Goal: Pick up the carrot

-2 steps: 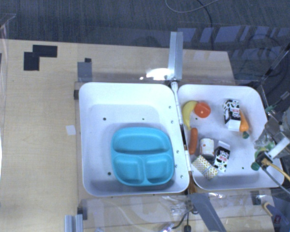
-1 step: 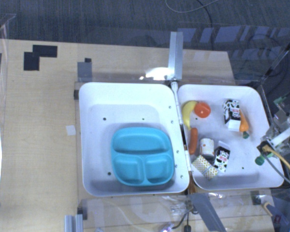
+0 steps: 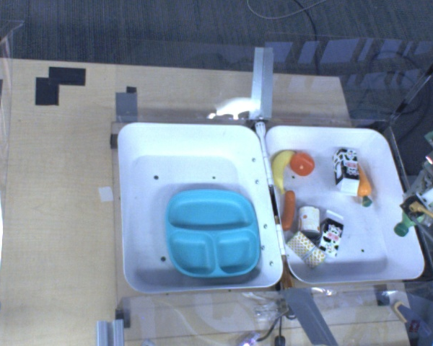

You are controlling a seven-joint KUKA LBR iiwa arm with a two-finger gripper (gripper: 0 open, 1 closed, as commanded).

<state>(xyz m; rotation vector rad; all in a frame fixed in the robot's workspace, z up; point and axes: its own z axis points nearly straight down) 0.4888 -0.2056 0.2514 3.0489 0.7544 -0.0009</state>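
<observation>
Orange carrot in right bin, beside cow-patterned carton

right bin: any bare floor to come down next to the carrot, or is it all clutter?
Bare floor: lower right of the right bin, below the carrot. Small patch mid-bin between tomato and milk carton. Crowded: left side, banana down past the sausage.

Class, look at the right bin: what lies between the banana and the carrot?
In the camera view, two things lie between the banana and the carrot: an orange-red ball touching the banana, then a black-and-white carton beside the carrot.
</observation>
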